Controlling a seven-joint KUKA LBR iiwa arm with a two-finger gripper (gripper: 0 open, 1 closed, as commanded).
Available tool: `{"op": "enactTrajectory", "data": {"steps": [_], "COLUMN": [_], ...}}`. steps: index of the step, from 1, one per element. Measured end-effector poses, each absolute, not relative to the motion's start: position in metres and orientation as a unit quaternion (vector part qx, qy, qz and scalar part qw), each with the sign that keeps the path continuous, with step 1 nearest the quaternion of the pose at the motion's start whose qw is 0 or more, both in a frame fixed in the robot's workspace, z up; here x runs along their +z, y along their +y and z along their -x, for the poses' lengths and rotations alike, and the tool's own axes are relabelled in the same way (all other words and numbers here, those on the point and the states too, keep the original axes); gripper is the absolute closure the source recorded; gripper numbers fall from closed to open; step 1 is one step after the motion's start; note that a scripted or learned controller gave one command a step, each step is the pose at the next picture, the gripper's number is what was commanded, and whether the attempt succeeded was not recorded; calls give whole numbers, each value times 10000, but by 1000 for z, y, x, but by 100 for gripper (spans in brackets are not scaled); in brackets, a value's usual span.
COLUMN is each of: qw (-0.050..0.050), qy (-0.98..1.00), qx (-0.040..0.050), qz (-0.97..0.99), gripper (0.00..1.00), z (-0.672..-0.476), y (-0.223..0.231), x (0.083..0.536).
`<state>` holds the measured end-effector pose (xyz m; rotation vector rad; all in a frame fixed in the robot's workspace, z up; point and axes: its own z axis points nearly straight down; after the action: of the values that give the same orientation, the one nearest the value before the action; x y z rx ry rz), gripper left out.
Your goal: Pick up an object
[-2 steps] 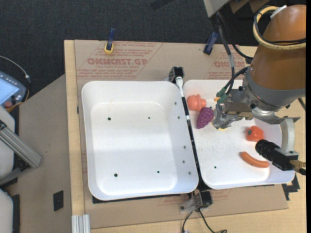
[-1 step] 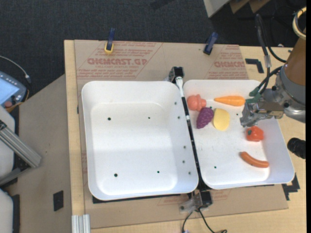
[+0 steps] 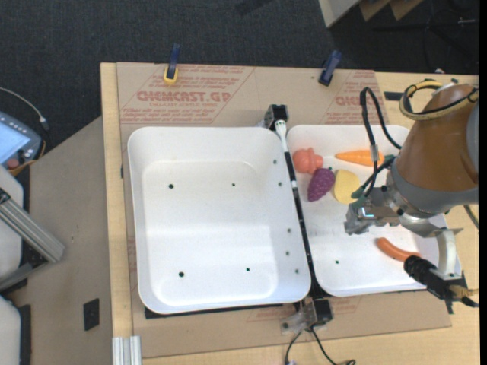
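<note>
- On the brown cardboard sheet under the two bins, we read red print, "CHEMCAST", followed by letters that look like "G.P", just beyond the far rim of the left bin.
- We see a second run of the same red print on the sheet beyond the right bin, cut off by the arm; only a fragment like "CH" can be made out.
</note>
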<state>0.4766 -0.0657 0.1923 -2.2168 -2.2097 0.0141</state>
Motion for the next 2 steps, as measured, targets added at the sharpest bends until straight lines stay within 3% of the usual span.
{"op": "enactTrajectory", "data": {"steps": [1,2], "qw": [-57,45], "qy": [-7086,-7061], "qx": [-54,39], "qz": [7056,7081], "gripper": [100,100], "z": [-481,-477], "y": [-47,-58], "x": [329,217]}}
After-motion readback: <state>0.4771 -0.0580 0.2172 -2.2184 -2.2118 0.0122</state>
